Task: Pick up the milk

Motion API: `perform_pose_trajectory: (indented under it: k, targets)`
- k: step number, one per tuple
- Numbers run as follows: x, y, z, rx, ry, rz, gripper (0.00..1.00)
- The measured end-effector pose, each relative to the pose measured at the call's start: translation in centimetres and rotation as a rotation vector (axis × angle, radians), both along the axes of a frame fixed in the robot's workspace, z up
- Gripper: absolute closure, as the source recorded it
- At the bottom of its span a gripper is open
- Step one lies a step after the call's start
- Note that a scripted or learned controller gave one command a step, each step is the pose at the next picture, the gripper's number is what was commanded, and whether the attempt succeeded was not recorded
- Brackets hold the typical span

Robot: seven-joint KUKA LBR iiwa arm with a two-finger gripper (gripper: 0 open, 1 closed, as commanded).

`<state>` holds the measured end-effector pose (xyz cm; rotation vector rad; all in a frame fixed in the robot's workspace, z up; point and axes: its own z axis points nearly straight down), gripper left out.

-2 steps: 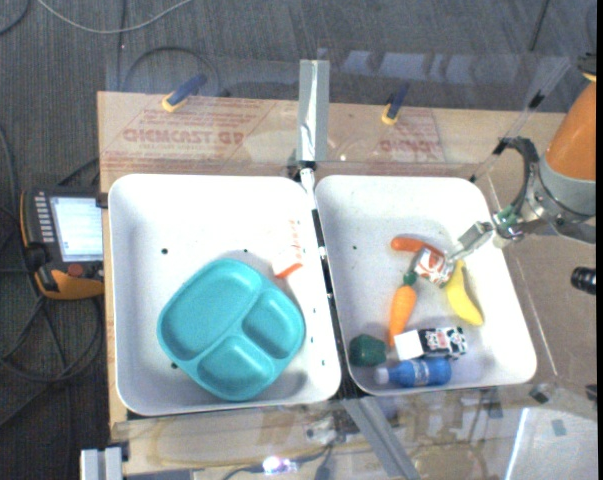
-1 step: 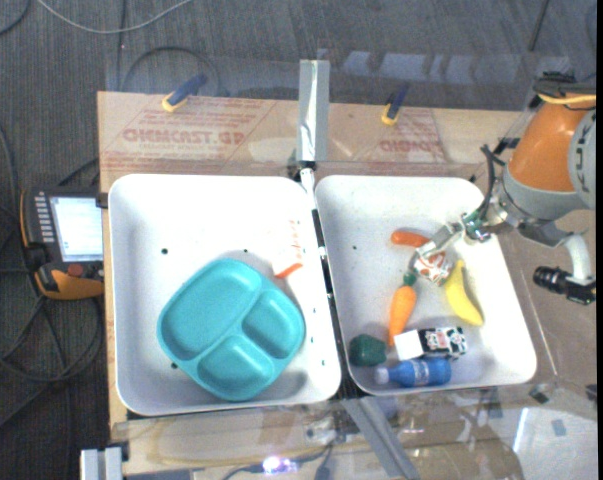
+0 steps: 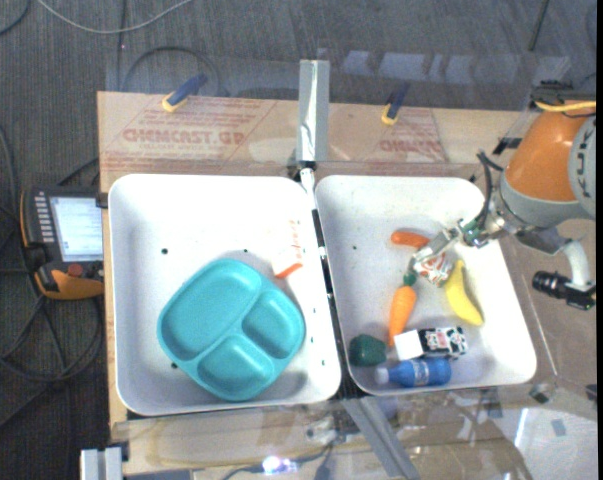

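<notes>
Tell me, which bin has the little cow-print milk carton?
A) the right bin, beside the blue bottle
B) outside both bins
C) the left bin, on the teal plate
A: the milk carton lies in the right bin, just above the blue bottle.

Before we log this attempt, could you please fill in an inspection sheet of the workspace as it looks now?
Surface: two shallow white bins, left bin and right bin, side by side on a brown board.
Job's things: small white milk carton with black patches, lying near the right bin's front edge.
Clutter: teal divided plate in the left bin; orange carrot, yellow banana, blue bottle, dark green lump in the right.
Grippers: two-finger gripper low over the right bin, above the carrot's tip.
Cables: dark cables on the floor, left.
Surroundings: orange-edged handheld screen; grey carpet.
</notes>
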<state>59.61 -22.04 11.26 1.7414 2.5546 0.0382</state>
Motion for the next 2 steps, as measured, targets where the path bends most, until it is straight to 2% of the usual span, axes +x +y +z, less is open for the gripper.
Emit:
perform_pose_trajectory:
  k: [1, 2]
  targets:
    - [0.3, -0.1, 0.0, -0.003, 0.002, 0.029, 0.00]
    - [-0.6, 1.4, 3.4, 0.008, 0.055, -0.035, 0.00]
